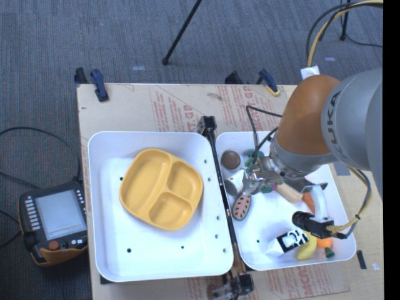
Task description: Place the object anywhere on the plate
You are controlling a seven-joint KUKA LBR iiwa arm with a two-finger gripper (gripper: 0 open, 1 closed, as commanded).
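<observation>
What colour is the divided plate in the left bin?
The plate is yellow, seen plainly in the camera view from above.

1. The plate [161, 189] was plain yellow, in the white left bin [100, 230].
2. Right of the plate lay a brown ball [230, 159] and a red, dark-speckled slice [242, 207].
3. Farther right sat a black-and-white carton [289, 240] and a yellow banana [306, 249].
</observation>
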